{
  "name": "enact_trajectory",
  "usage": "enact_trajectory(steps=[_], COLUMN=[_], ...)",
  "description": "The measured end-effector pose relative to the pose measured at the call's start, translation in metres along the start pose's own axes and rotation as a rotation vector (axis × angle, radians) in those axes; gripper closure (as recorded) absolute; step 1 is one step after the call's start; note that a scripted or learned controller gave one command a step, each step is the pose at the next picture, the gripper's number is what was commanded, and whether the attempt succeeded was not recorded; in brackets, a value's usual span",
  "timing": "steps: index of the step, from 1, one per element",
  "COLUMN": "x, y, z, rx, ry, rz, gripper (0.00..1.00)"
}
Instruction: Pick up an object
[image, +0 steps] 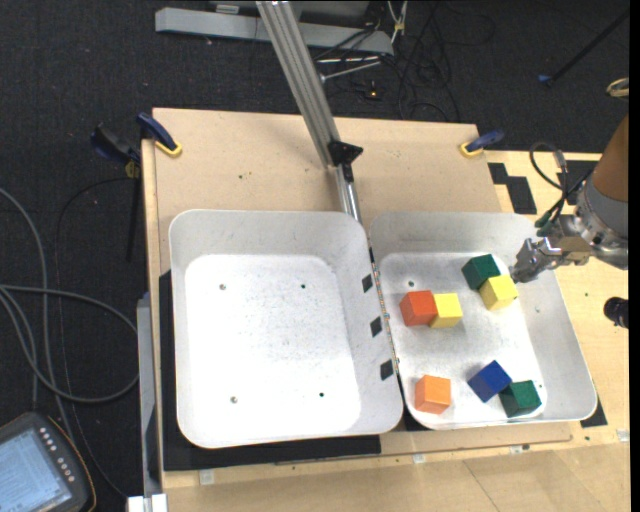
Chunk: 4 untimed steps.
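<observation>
Blocks sit in the right bin (560, 310): green block (480, 269) and yellow block (498, 291) touching near its far right edge, orange-red block (418, 307) against a second yellow block (447, 309) mid-bin, orange block (432, 393), blue block (489, 380) and dark green block (520, 398) along the near edge. Gripper (527, 262) hovers just right of the green and yellow pair; can't tell its claw state. Left bin (190, 300) alongside.

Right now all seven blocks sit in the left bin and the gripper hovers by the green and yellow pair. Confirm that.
Not quite: the bin is wrong. The camera view shows all seven blocks in the right bin, while the left bin holds none. The rest stands: the gripper is beside the green block and yellow block pair.
</observation>
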<state>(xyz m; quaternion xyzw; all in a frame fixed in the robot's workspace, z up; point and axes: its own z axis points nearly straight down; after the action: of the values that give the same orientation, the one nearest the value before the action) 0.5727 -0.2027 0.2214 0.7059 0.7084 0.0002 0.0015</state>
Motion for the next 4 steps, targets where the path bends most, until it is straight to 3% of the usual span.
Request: enact_trajectory(steps=[4], x=[0.213], y=[-0.021], z=[0.006], rx=[0.005], ry=[0.004], rz=[-0.006], gripper=[1.00])
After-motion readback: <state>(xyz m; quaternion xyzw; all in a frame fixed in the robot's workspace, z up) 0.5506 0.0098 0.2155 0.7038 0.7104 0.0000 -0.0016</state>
